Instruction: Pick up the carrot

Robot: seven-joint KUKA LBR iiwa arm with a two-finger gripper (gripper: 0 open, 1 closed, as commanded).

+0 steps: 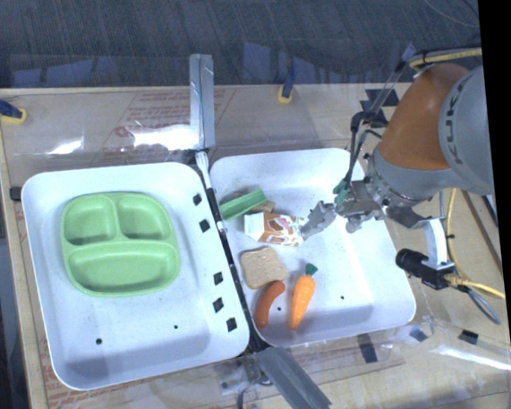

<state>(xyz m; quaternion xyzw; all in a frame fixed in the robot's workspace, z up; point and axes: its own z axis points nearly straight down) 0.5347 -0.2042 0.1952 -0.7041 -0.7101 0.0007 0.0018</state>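
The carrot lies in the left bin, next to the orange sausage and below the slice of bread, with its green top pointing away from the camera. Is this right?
One detail is wrong: the bin. The camera view shows the carrot in the right bin, not the left bin, which holds the green tray. The rest stands: it lies next to the orange sausage, below the slice of bread, green top pointing away.

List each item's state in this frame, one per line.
carrot: lying loose in the right bin, ungripped
gripper: over the right bin, above the carrot in frame
green tray: flat in the left bin
bread slice: lying flat beside the carrot
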